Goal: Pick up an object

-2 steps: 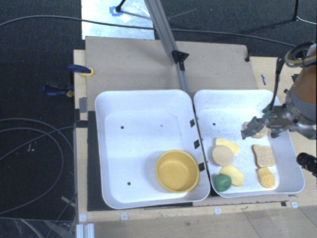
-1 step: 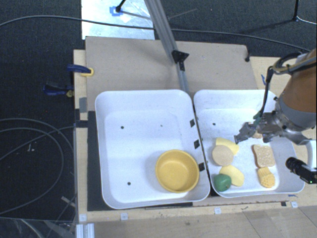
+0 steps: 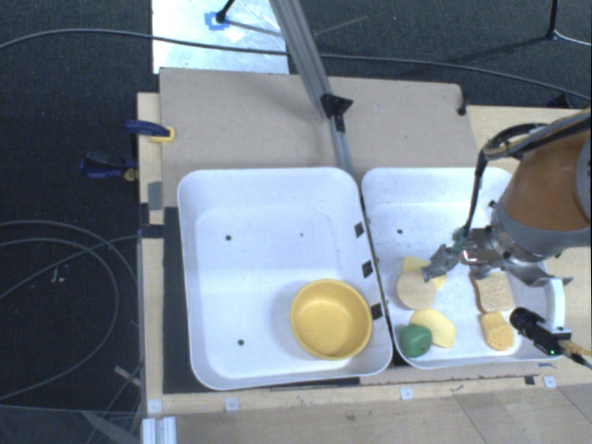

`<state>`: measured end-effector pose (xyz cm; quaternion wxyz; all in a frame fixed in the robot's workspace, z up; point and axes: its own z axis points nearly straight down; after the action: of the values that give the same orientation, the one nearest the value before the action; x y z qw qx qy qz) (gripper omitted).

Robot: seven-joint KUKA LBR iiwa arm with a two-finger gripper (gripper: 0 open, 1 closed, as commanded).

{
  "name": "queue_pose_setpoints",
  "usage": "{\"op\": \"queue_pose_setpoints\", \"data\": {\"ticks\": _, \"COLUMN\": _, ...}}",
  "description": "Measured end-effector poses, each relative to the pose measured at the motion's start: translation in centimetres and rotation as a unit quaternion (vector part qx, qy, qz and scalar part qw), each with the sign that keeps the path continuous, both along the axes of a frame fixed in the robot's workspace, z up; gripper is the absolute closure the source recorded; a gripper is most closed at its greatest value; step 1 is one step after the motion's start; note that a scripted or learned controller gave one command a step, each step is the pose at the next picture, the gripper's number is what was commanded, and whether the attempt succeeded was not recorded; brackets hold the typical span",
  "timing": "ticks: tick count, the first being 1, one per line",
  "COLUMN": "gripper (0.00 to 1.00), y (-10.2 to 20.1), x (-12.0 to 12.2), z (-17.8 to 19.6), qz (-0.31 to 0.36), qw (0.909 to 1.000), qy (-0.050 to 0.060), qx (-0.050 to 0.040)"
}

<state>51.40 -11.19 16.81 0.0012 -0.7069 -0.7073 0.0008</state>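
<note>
My gripper [image 3: 461,261] hangs low over the middle of the right bin [image 3: 416,197], open, with nothing between its fingers. Its left finger [image 3: 442,261] is just above a small yellow piece [image 3: 414,266] and a round cream disc [image 3: 415,292]. A slice of toast [image 3: 492,291] lies just below and to the right of the gripper. Farther toward the front lie a yellow waffle-like piece [image 3: 498,331], a yellow lump [image 3: 437,327] and a green item [image 3: 415,341]. The arm's orange band [image 3: 546,188] covers the bin's right side.
A yellow bowl [image 3: 331,318] sits at the front right of the left bin [image 3: 240,202]. A grey pole [image 3: 310,54] slants down to the rim between the bins. Black cables lie on the dark floor to the left.
</note>
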Motion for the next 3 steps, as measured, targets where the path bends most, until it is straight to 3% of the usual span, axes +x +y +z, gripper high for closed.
{"op": "queue_pose_setpoints", "data": {"ticks": 1, "gripper": 0.00, "y": 0.1, "x": 0.4, "z": -6.2, "qz": 0.000, "qw": 1.0000, "qy": -0.001, "qx": 0.0005}}
{"op": "queue_pose_setpoints", "data": {"ticks": 2, "gripper": 1.00, "y": 0.0, "x": 0.6, "z": -4.7, "qz": 0.000, "qw": 1.0000, "qy": -0.004, "qx": -0.0002}}
{"op": "queue_pose_setpoints", "data": {"ticks": 3, "gripper": 1.00, "y": 0.6, "x": 1.3, "z": 1.4, "qz": 0.002, "qw": 1.0000, "qy": -0.005, "qx": -0.0009}}
